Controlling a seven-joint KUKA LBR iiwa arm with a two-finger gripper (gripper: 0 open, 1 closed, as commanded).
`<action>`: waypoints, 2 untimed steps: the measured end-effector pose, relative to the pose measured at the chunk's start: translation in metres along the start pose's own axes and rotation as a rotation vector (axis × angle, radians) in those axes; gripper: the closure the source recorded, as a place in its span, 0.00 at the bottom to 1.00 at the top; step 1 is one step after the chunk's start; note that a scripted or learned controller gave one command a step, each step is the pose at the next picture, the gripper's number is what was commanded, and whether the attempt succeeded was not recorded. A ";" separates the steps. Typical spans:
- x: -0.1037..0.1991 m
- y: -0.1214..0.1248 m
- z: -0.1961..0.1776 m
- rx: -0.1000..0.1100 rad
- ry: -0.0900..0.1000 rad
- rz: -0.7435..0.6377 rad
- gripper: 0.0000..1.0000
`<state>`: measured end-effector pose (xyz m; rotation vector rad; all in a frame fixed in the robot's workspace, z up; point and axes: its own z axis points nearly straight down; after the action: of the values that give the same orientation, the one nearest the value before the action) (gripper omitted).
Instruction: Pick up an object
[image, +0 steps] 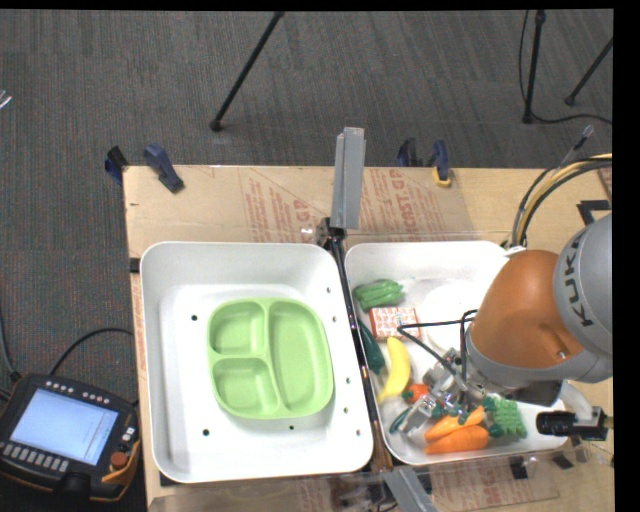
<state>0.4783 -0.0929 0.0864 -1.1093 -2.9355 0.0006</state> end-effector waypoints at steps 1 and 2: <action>-0.055 0.060 -0.001 -0.003 -0.003 -0.095 0.00; 0.004 0.011 0.000 0.000 0.002 -0.115 0.00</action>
<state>0.4824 -0.0818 0.0859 -0.9380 -2.9930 0.0002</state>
